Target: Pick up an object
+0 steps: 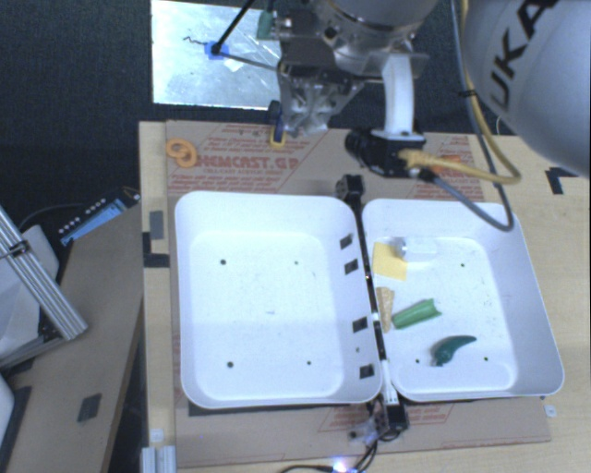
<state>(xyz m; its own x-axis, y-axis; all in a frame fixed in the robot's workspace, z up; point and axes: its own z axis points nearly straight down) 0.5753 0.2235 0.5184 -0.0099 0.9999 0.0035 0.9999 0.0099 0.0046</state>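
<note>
- Camera view: two shallow white bins are seen side by side on the worktop, the left bin [268, 305] and the right bin [517, 305], joined along a middle seam with dark clips.
- The arm [369, 28] is seen at the far edge of the worktop, above the cardboard sheet [240, 157] that lies under the bins.
- The pincer [300, 115] hangs beyond the far edge of the left bin, well apart from the objects; whether it is wide or narrow cannot be told, and nothing is seen held in it.
- Four objects lie in the right bin, all near its left wall:
- a yellow block [389, 262] lies nearest the far edge, with a clear piece [413, 248] just beside it;
- a tan piece [384, 298] lies against the seam;
- a light green piece [415, 313] lies just beside the tan piece;
- a dark green curved piece [452, 348] lies nearest the near edge.
- An orange ring [181, 151] lies on the cardboard sheet by the far left corner.
</note>
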